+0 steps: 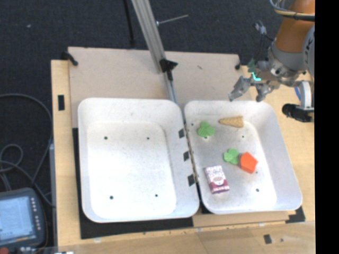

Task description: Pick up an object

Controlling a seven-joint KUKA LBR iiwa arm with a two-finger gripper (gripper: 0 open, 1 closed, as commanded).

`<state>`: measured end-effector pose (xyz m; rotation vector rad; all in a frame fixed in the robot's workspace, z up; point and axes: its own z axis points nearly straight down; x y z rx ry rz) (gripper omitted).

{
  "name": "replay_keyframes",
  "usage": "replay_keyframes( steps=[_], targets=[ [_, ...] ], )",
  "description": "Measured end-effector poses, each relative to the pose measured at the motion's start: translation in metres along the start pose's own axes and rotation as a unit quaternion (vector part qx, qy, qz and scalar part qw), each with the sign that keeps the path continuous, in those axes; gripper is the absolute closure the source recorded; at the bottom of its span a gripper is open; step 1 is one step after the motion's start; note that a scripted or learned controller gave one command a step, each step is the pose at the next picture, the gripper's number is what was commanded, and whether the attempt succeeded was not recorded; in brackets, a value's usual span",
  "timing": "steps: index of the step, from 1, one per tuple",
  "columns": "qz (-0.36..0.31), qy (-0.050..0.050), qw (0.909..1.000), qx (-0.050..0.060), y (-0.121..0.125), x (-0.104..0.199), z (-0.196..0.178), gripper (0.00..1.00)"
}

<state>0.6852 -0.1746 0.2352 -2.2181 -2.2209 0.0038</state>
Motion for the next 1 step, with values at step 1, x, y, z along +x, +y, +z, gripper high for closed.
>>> replay_keyframes(
  steps=[1],
  targets=[
    [-0.001,-0.002,1.0000,-0.002,0.0008,-0.0005,-0.0034,0.00]
  ],
)
